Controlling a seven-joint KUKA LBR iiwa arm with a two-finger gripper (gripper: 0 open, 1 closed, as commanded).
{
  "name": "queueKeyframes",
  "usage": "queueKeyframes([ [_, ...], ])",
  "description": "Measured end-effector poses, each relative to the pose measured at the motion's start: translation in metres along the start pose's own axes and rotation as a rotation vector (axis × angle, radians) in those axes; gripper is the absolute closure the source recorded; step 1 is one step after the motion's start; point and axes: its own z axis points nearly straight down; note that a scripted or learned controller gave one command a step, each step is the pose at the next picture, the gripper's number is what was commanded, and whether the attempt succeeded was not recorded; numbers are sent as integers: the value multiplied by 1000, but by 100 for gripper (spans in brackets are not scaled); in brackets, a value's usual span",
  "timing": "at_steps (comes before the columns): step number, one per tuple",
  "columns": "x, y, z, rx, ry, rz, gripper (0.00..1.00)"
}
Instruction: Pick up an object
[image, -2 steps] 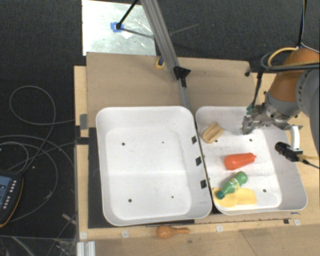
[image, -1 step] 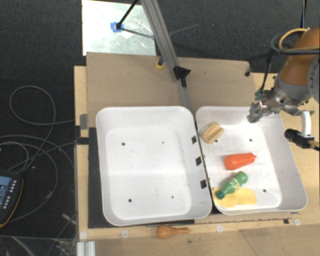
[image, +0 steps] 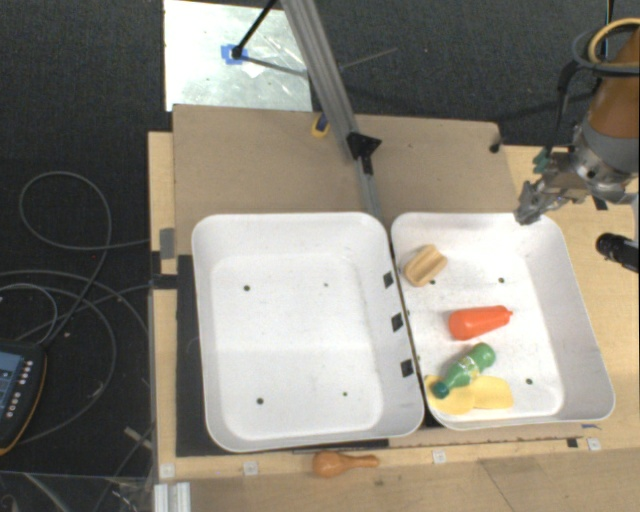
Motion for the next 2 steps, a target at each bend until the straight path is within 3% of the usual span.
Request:
queueKeyframes([
  [1,0,2,-56,1,0,0,100],
  [2,42,-2,-45,9,3,-2,100],
])
